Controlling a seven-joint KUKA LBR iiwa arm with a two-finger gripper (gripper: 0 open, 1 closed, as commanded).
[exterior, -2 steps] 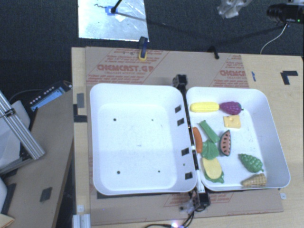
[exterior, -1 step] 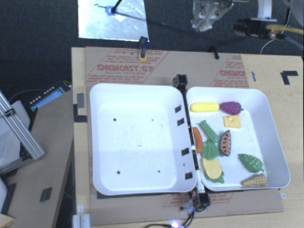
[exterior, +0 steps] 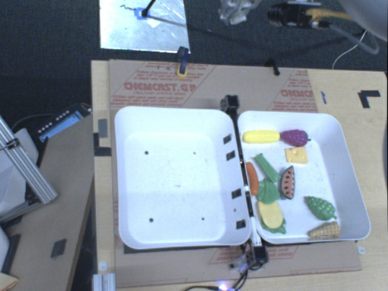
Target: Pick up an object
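All candidate objects lie in the right bin (exterior: pixel 348 162). Along the far wall: a yellow corn cob (exterior: pixel 260 137), lying crosswise, and just beside it a purple grape bunch (exterior: pixel 294 137). Below the grapes: a flat yellow cheese piece (exterior: pixel 296 156). At the bin's left side: an orange carrot (exterior: pixel 251 177), lengthwise, beside a green vegetable (exterior: pixel 266 176). A watermelon slice (exterior: pixel 287 183) touches the green vegetable. Near the front wall: a yellow-and-green piece (exterior: pixel 271 215), a green knobbly piece (exterior: pixel 319 207), and a tan cone (exterior: pixel 324 230).
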